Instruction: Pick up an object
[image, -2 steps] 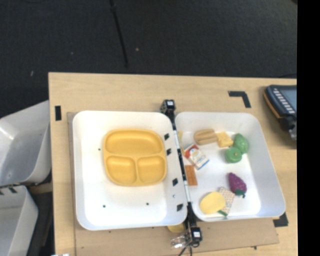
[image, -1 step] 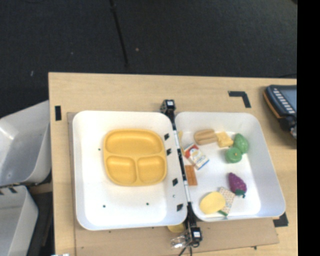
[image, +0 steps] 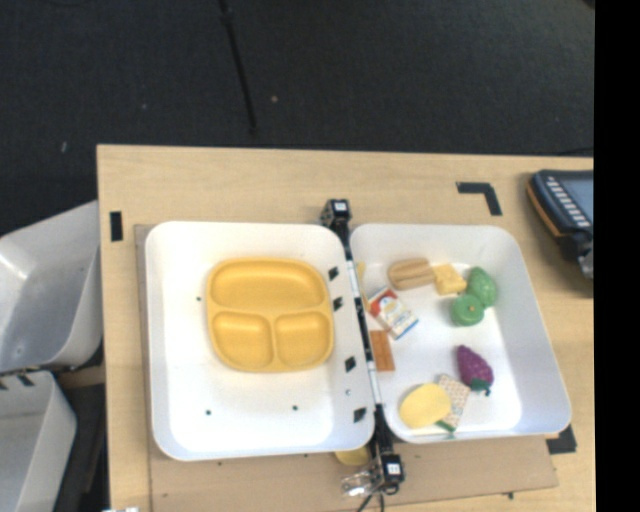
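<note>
The right bin (image: 520, 300) holds several toy foods. A tan bread roll (image: 409, 272) lies near its back, with a yellow cheese wedge (image: 450, 279) beside it. Two green fruits (image: 474, 298) sit to the right of those. A small red and white carton (image: 393, 313) lies near the bin's left wall, and an orange-brown stick (image: 381, 351) lies along that wall. A purple eggplant (image: 475, 368) sits toward the front right. A yellow lemon-like piece (image: 425, 406) rests at the front beside a pale patterned cracker (image: 454, 397).
The left bin (image: 170, 400) bears a yellow three-compartment plate (image: 269, 313). A black handheld device (image: 563, 208) lies on the bench at the far right. Grey containers (image: 40, 300) stand off the bench's left side. Clamps (image: 335, 211) sit on the divider between the bins.
</note>
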